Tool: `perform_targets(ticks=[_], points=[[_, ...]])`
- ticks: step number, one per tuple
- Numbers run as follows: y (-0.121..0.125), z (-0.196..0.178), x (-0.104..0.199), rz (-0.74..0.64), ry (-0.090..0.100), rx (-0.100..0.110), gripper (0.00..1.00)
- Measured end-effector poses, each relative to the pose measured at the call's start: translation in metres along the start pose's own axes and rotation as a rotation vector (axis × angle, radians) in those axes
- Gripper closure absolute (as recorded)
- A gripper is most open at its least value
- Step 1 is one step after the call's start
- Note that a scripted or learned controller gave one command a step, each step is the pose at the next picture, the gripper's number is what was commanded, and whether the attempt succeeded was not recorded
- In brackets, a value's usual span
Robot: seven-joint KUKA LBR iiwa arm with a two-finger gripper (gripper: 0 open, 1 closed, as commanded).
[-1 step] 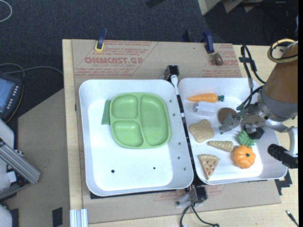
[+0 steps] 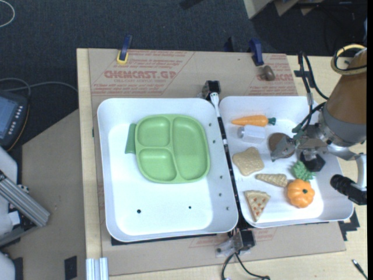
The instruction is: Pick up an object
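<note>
Jaws hang low over the right bin, pointing down; whether they are apart or together I cannot tell. A grey, rounded lump lies just to their left, and a leafy green piece sits directly beneath, beside the glossy orange pumpkin. Further left lie a carrot with its long axis across the bin, a clear block, a tan bread slice and a pizza wedge. The left bin holds a green divided plate.
</note>
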State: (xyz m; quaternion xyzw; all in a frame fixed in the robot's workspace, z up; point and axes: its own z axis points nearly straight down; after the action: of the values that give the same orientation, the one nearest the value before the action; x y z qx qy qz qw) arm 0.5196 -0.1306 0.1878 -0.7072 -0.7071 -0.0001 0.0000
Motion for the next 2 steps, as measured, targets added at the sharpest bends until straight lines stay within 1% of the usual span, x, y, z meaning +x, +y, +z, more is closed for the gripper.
perform_targets(ticks=[1, 2], points=[[-0.004, 0.045, 0.006, 0.000, 0.003, 0.006, 0.00], [-0.005, 0.098, 0.007, 0.001, 0.003, 0.008, 0.00]])
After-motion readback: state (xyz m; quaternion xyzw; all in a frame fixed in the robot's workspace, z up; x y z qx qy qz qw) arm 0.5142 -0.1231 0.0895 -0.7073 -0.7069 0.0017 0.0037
